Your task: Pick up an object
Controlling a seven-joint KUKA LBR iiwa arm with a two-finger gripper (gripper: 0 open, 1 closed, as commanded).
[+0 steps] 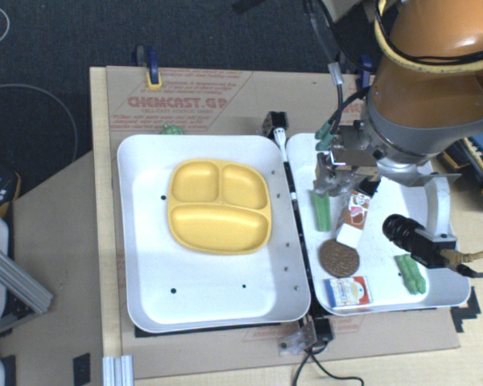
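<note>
Brown cardboard sheet [185,95] is showing "CHEMCAST". The 9 o'clock white bin [145,280] is holding a yellow three-compartment plastic plate [219,206]. Jaws are hovering over the green stick [323,212]; can't tell their grip state.

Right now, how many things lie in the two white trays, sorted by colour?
Yellow: 1, the divided plate
Green: 2, the left stick and the right stick
Brown: 1, the round disc
Printed packets: 2, the upper packet and the lower packet
Total: 6
</note>
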